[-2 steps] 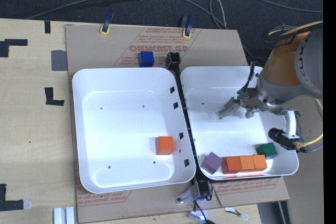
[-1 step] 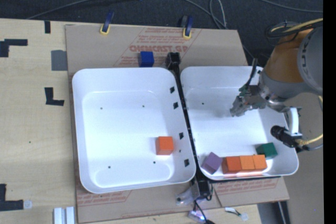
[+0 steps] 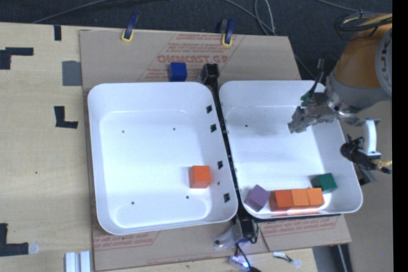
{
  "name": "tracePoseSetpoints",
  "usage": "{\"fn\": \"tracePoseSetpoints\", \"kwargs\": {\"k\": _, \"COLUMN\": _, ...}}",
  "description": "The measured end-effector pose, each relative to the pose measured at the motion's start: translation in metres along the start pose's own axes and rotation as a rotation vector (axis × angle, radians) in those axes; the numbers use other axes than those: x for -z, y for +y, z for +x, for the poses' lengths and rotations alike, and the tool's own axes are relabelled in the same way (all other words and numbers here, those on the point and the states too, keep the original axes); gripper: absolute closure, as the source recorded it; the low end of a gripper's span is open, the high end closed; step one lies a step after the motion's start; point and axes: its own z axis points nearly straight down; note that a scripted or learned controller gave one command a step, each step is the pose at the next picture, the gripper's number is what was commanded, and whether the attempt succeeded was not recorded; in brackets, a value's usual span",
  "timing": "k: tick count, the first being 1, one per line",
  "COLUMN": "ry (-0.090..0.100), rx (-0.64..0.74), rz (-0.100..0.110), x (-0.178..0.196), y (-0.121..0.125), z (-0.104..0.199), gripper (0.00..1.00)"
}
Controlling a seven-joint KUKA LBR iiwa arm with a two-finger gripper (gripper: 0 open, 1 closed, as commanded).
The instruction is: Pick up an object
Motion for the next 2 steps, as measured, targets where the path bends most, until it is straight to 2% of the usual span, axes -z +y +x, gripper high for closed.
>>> {"fn": "tracePoseSetpoints", "kwargs": {"k": 2, "ry": 0.000, "rx": 0.001, "rz": -0.002, "x": 0.097, "y": -0.012, "z": 0.011, "gripper": 1.00}}
